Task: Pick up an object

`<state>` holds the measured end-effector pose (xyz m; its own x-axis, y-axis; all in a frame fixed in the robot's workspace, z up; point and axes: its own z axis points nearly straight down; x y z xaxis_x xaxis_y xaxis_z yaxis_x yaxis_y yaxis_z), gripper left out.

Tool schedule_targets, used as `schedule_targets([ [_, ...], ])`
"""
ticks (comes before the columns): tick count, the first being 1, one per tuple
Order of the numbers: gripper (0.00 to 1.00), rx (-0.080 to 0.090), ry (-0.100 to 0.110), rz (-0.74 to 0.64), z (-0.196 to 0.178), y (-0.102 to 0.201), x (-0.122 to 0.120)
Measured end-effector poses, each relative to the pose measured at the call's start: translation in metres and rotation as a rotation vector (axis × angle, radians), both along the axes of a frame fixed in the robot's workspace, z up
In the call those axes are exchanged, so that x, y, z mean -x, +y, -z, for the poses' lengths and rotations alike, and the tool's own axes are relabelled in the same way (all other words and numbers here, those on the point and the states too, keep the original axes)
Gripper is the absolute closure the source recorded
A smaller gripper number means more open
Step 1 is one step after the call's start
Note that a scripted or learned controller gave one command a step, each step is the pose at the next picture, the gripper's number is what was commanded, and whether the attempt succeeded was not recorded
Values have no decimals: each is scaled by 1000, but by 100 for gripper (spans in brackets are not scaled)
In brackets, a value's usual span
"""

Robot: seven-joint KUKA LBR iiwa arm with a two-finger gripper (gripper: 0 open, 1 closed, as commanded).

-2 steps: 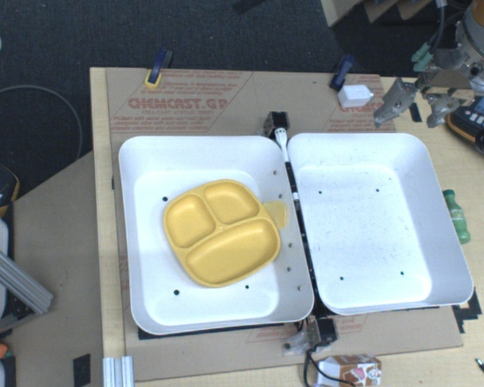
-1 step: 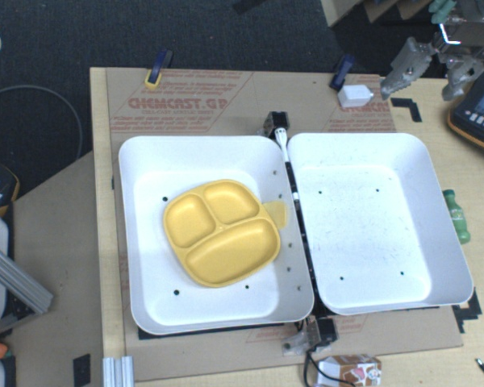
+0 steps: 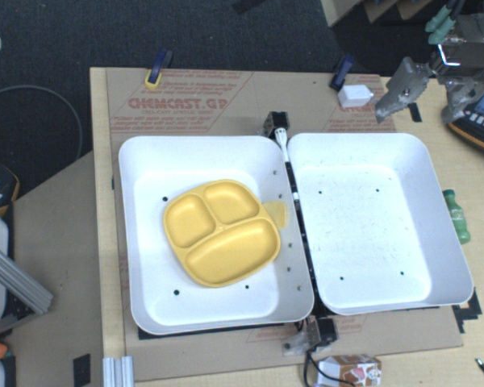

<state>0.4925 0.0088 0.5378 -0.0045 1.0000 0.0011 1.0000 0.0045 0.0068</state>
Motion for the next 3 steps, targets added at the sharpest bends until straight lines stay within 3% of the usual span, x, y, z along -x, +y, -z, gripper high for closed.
schedule_targets([
  [1, 0, 0, 8, -5, 2, 71, 14],
  [2, 100, 1, 4, 2, -8, 67, 13],
  [3, 100, 4, 20, 6, 114, 74, 14],
])
